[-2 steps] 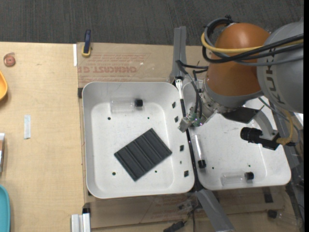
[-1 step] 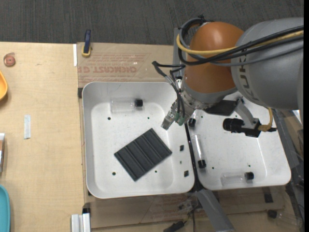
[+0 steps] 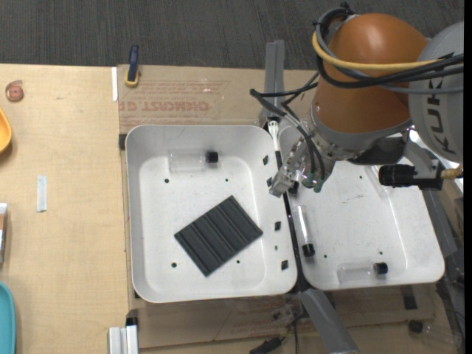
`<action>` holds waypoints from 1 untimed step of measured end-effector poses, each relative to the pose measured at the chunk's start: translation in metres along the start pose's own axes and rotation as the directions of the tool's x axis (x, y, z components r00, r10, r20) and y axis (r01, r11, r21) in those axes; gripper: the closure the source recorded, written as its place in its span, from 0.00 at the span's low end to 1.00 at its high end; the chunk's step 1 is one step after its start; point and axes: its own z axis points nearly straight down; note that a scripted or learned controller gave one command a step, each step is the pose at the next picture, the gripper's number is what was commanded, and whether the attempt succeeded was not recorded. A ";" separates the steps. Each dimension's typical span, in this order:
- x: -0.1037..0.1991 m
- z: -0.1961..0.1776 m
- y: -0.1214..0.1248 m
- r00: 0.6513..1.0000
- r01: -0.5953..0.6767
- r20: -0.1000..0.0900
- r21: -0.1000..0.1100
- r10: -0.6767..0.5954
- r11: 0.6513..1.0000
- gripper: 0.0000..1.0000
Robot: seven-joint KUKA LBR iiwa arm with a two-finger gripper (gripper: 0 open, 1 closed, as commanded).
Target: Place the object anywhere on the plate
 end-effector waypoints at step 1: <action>0.041 -0.049 -0.002 0.983 0.184 0.001 -0.001 -0.184 0.983 1.00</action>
